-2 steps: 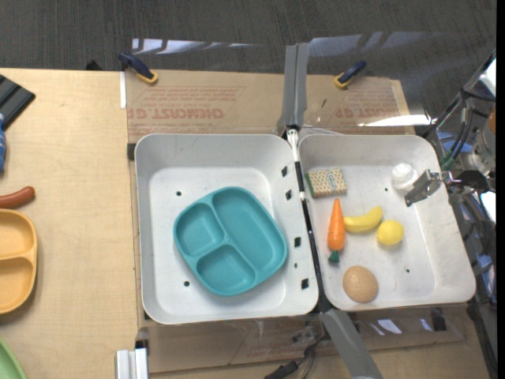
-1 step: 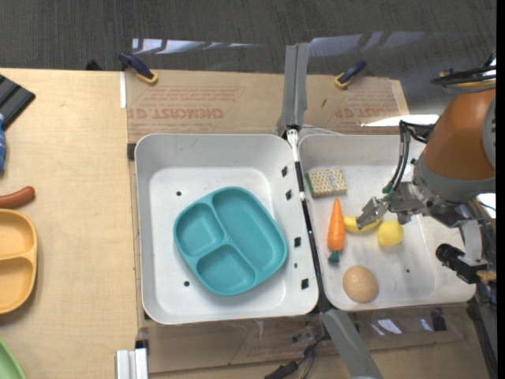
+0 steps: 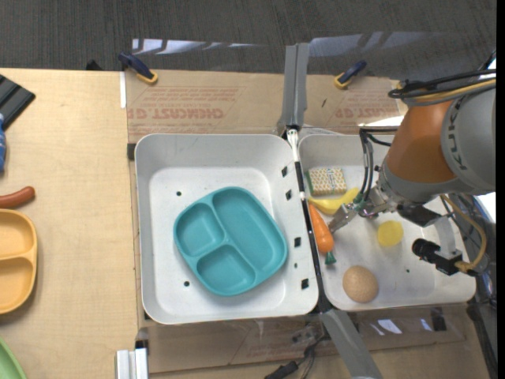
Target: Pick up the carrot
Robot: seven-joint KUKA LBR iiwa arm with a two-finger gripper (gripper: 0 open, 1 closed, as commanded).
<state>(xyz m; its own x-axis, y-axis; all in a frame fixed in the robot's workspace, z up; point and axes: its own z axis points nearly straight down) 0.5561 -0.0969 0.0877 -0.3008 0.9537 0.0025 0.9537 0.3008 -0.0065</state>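
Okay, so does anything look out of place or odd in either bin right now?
Nothing looks spilled or damaged. The orange carrot lies pressed along the left wall of the right white bin, an awkward spot for grasping. The teal divided plate sits askew in the left white bin.

The bins [image 3: 150, 235] look like smooth white plastic. The teal tray [image 3: 229, 239] is matt plastic. The table [image 3: 71, 133] has a pale wood finish. The carrot [image 3: 319, 229] looks glossy, the egg [image 3: 360, 283] matt.
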